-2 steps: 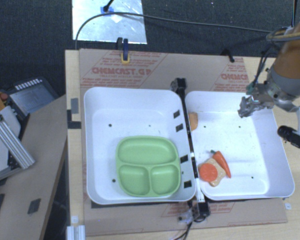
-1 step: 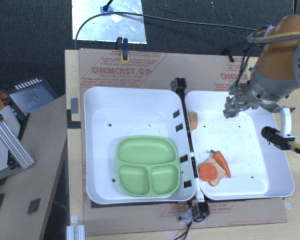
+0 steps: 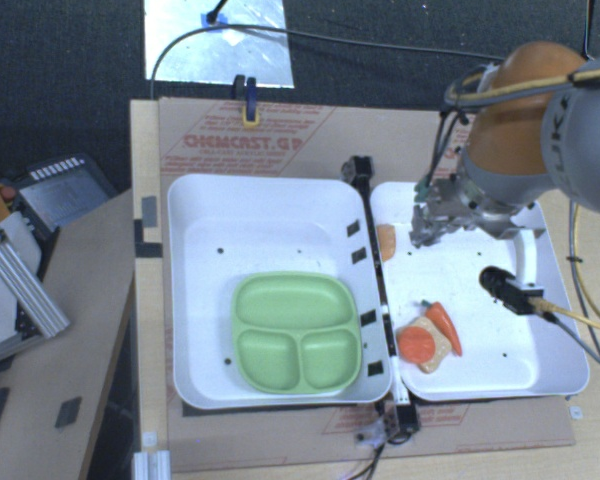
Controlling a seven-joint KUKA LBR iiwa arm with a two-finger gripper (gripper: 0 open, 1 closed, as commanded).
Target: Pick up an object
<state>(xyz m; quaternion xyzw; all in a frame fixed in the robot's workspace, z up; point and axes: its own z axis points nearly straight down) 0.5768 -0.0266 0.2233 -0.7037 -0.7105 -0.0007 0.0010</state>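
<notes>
Arm: the grey arm (image 3: 565, 138) with its orange band reaches in from the right, over the far part of the right bin (image 3: 505, 360).
Gripper: the gripper (image 3: 427, 230) hangs low over the far left part of the right bin; from here I cannot tell whether it is open or closed, and I see nothing held in it.
Peach piece: a small peach-coloured piece (image 3: 385, 240) lies against the right bin's left wall, just left of the gripper.
Carrot: an orange carrot (image 3: 445, 326) lies in the near left part of the right bin, well apart from the gripper.
Round piece: a red-orange round piece (image 3: 415, 343) touches the carrot's left side.
Tan piece: a tan piece (image 3: 436, 356) lies tucked under those two.
Left bin: the left bin (image 3: 230, 218) holds a green divided plate (image 3: 295, 330) in its near half.
</notes>
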